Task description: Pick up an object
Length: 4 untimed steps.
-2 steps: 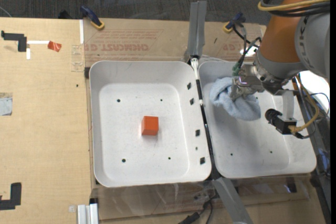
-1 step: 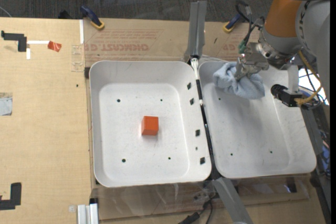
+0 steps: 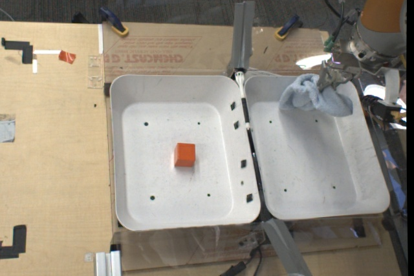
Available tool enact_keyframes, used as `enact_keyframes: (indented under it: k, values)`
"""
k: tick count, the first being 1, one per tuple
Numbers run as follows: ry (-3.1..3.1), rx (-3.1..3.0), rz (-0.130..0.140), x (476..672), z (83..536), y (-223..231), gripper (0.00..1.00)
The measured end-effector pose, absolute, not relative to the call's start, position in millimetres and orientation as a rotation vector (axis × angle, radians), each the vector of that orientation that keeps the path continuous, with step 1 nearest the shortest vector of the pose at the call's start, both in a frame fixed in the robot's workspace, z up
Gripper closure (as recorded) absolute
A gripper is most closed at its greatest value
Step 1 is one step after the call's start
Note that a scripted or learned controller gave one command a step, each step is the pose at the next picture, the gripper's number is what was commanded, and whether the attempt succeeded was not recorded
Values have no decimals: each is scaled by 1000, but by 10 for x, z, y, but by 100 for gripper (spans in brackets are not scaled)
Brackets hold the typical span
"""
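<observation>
Hanging over far right corner of right bin point(image 3: 362, 203), gripper point(image 3: 330, 79) has fingers pinching bunched grey-blue cloth point(image 3: 315, 95), cloth draping onto bin's back wall. Orange block point(image 3: 185, 155) sits alone near middle of left bin point(image 3: 129, 203). 2 bins side by side on tabletop point(image 3: 52, 158).

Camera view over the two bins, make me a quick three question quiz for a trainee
1. True or false: the orange block lies in the left bin.
2. Which item sits at the gripper? A) grey cloth B) orange block C) clamp
3. Fill in: the cloth lies in the far ___ corner of the right bin.

Key: 1 true; 2 A; 3 right.
</observation>
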<state>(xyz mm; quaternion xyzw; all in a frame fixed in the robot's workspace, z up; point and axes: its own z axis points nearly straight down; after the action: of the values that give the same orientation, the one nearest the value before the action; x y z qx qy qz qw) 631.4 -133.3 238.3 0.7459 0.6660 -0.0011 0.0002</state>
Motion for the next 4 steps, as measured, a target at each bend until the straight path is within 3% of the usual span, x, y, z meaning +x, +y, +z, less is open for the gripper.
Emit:
enact_keyframes:
  k: [1,2,3,4]
  values:
    - [2070,2365,-6,6580,1846,-1113,100]
    - [2066,2370,-7,6580,1903,-494,100]
    - [2147,2295,-7,6446,1906,-334,100]
    - [2575,1795,-2,6590,2515,-843,100]
